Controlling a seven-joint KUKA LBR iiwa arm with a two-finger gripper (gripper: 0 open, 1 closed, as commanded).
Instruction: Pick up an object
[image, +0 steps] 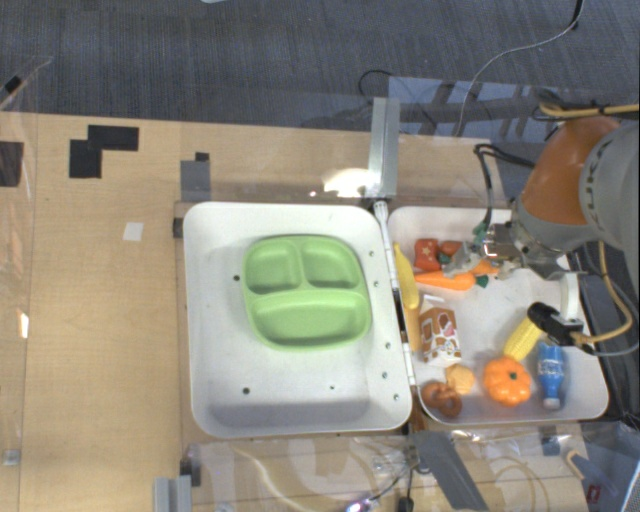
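My gripper (478, 256) reaches in from the right and hangs low over the back of the right bin (590, 400). It sits right by the thick end of an orange carrot (447, 283) and beside a red toy vegetable (427, 252). The arm's orange band (560, 180) and grey wrist hide part of the bin's back right corner. Further forward in this bin lie a yellow banana (405, 282), a snack packet (438, 334), a corn cob (520, 339), an orange pumpkin (507, 381) and a blue bottle (550, 373).
The left bin (215, 400) holds a green divided plate (305, 291). A bread roll (461, 378) and a brown item (442, 399) lie at the right bin's front left. A metal divider post (384, 150) stands between the bins at the back. Cables hang at the right.
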